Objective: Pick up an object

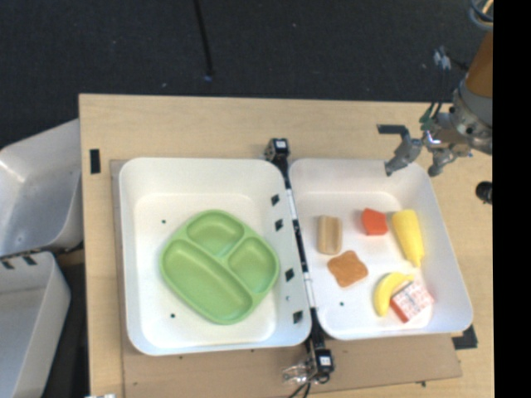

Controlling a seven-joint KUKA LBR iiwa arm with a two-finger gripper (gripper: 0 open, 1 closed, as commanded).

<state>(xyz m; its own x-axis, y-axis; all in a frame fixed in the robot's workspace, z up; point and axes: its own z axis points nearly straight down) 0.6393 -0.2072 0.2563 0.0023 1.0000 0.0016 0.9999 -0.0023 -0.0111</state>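
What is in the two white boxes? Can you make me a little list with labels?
left bin: shallow white bin holding a green divided plastic plate
right bin: shallow white bin holding toy food
foods: tan bread roll, red-orange block, yellow corn-like piece, brown toast slice, yellow banana, red and white box
gripper: two-finger gripper above the right bin's far edge, fingers apart, holding nothing

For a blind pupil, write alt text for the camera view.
Gripper hovers open over the right bin's far edge; inside lie a bread slice, red block and two bananas. The left bin holds a green plate.
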